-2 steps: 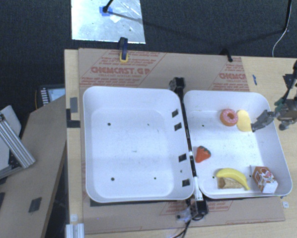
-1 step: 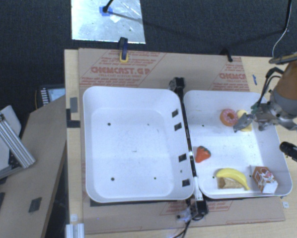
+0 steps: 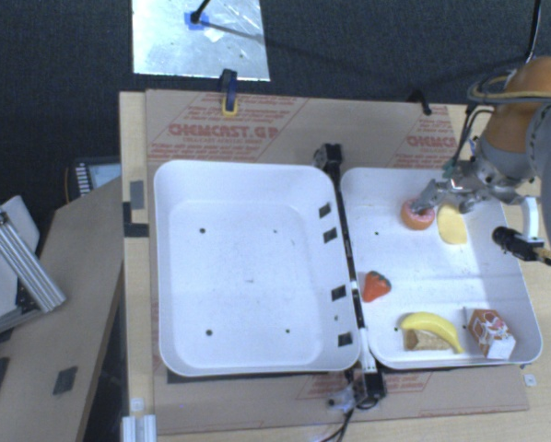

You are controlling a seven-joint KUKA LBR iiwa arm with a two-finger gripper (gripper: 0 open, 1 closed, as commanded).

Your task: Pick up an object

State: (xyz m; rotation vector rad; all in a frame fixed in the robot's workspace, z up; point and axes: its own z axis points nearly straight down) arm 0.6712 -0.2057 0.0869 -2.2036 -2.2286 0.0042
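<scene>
Your jaws (image 3: 429,202) sit over the round orange-pink toy fruit (image 3: 417,215) near the right white bin's (image 3: 506,288) far edge; you cannot tell their state.

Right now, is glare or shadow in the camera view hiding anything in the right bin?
Camera view: the right bin is evenly bright, slightly washed out, yet the strawberry, banana and orange round object read clearly. The gripper throws a soft shadow near that round object, and the picture is mildly soft there. The foil sheet above the bench glares.
</scene>
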